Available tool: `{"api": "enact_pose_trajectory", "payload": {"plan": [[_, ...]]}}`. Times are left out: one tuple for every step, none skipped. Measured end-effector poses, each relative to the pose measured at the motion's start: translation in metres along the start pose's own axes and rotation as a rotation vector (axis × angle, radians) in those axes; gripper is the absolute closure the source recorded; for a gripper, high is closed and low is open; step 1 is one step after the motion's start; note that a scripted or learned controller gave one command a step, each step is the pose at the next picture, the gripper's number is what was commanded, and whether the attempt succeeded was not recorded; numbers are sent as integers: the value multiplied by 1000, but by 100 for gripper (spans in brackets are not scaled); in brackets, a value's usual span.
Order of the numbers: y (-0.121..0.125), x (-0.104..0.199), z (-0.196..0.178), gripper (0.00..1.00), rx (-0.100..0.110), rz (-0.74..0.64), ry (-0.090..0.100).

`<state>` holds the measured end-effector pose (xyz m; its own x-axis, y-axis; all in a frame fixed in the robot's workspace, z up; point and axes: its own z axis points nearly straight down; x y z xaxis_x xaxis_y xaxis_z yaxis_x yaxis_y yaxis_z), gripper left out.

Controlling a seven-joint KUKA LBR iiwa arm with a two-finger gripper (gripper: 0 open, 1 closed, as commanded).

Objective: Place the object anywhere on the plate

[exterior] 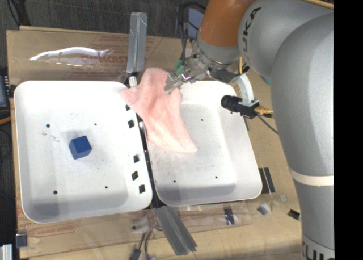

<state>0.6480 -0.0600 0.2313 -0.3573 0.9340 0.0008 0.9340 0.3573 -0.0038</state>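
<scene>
Pink soft cloth hangs from the closed tool, pinched at its upper corner, draping over the right white bin beside the divider; small blue cube sits in the left white bin.

Bench clutter around two white bins

The left bin and right bin sit side by side on a brown cardboard sheet, their inner edges touching along a row of black clips. A small blue cube rests on the left bin's floor. A clear plastic strip lies on the cardboard behind the left bin, and a grey bar stands near the bins' back junction. Grey tape crosses the front edge.
</scene>
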Motion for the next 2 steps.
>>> {"api": "enact_pose_trajectory", "payload": {"plan": [[2,50,-3,100,1,-407,0],[-5,101,-13,100,0,-814,-1]]}}
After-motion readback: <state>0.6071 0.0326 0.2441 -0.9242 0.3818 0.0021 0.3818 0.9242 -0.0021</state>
